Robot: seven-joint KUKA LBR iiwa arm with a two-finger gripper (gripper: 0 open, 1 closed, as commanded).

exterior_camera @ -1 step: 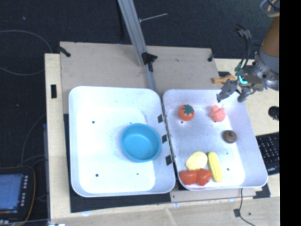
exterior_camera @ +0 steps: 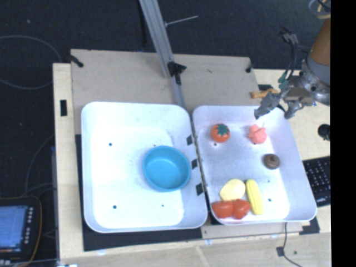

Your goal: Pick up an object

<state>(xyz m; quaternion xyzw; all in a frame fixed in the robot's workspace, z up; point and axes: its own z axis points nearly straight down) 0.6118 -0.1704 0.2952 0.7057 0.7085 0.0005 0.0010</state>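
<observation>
Hovering over the far right corner of the right bin [exterior_camera: 295, 149], the gripper [exterior_camera: 276, 105] has its two fingers spread and nothing between them, so it is released and has not yet taken anything. Its place there seems a staging point: above the toys, with room to come down on one.

The likeliest target, judging by nearness, is the pink toy [exterior_camera: 257, 133], which lies just beside and below the fingertips, near the bin's far edge. It is a small lump with no clear long axis, so no heading can be read from it.

Other choices lie loose in the same bin. A tomato [exterior_camera: 220, 132] sits to the left of the pink toy, its green stalk facing up. A brown ball [exterior_camera: 271, 161] rests near the right wall. At the near end, a yellow lemon [exterior_camera: 233, 189], a corn cob [exterior_camera: 255, 197] and a red pepper [exterior_camera: 231, 209] crowd together and touch; the cob's long axis runs from far to near, tilted slightly.

A blue bowl [exterior_camera: 166, 168] stands upright in the left bin [exterior_camera: 111, 127], well apart from the arm.
</observation>
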